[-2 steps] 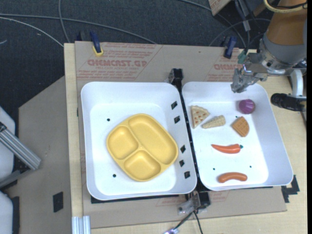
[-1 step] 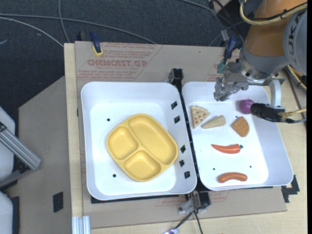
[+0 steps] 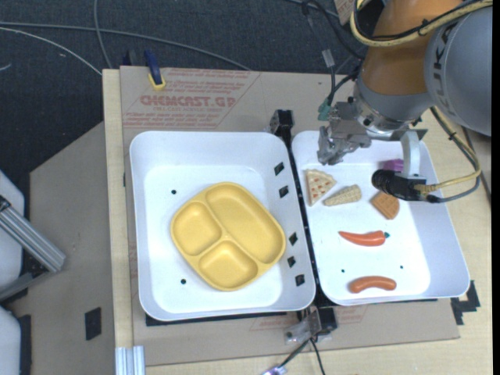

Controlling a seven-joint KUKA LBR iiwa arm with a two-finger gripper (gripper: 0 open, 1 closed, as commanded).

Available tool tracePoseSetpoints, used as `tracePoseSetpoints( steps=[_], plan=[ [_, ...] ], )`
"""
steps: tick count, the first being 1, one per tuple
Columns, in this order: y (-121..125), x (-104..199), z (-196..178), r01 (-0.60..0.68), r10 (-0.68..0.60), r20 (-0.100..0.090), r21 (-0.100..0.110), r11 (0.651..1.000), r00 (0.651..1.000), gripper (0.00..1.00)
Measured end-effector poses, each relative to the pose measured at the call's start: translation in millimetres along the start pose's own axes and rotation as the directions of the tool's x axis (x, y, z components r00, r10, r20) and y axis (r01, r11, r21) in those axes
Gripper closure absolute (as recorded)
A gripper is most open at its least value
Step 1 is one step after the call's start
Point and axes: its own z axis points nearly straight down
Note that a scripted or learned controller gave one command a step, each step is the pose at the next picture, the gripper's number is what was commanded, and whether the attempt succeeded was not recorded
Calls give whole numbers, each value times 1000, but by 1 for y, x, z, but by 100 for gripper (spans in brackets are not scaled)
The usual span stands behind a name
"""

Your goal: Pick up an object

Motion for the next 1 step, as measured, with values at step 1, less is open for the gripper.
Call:
tracePoseSetpoints(
  steps=[1],
  plan=[
    [-18,48,15,0,0,0,2,1000,1000,100]
  ],
)
